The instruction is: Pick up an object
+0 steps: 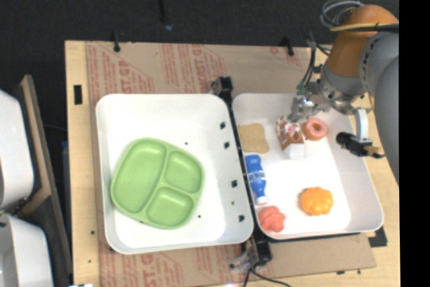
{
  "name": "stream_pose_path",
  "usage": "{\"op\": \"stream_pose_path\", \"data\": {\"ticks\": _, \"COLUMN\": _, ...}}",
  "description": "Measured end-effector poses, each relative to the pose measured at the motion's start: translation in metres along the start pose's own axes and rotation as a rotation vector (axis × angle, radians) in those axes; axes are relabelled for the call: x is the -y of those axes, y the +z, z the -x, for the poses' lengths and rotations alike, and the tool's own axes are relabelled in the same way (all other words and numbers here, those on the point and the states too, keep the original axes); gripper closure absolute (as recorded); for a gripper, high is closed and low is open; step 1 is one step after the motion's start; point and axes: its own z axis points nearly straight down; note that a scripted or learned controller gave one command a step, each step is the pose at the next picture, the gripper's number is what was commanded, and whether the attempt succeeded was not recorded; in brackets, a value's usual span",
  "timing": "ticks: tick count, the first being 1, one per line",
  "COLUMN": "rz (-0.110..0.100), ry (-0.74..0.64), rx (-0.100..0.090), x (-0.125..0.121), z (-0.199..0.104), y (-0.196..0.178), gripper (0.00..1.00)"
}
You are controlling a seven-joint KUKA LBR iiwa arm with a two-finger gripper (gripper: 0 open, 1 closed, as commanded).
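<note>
The right bin [349, 212] holds several small things. At its far end lie a tan square slab [254, 138], a brown and white block [290, 136] and a pink ring-shaped donut [315, 129]. A blue bottle [254, 178] lies along the left wall. An orange pumpkin-like piece [316, 201] and a pink lump [271, 218] sit toward the near end. My gripper [299, 109] hangs low at the far end of this bin, just above the brown and white block and beside the donut. Nothing is seen held in it.
The left bin [111, 117] contains a green divided plate [157, 183] with three compartments. A black divider with clips [235, 151] runs between the bins. The arm comes down from the upper right over the right bin's far corner.
</note>
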Motion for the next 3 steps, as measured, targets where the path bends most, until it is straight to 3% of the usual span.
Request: {"op": "stream_pose_path", "data": {"ticks": 3, "rz": -0.001, "ry": 0.0, "rx": -0.001, "x": 0.0003, "z": -0.0004, "y": 0.0009, "gripper": 1.0}}
